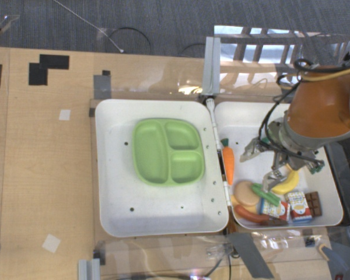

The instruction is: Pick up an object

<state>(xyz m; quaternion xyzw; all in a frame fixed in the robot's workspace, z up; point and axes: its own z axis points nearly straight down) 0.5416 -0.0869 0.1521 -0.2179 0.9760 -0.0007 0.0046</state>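
Arm's down in the right bin (245, 118), lower right of frame; gripper (278, 177) fingers spread, nothing between them, so no pick yet. Banana (287, 183) sits right under it. Crowded: bun (247, 193), sausage (251, 216), carrot (228, 163), carton (299, 207) nearby. Green plate (167, 151) in left bin.

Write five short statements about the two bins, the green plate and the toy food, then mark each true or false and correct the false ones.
1. The green divided plate lies in the left bin. True.
2. The carrot lies on the green plate. False: it lies in the right bin, along its left wall.
3. The gripper is above the right bin. True.
4. The banana lies in the left bin. False: it is in the right bin, beside the gripper.
5. The toy food is piled in the right bin's far end. False: it sits at the near end.
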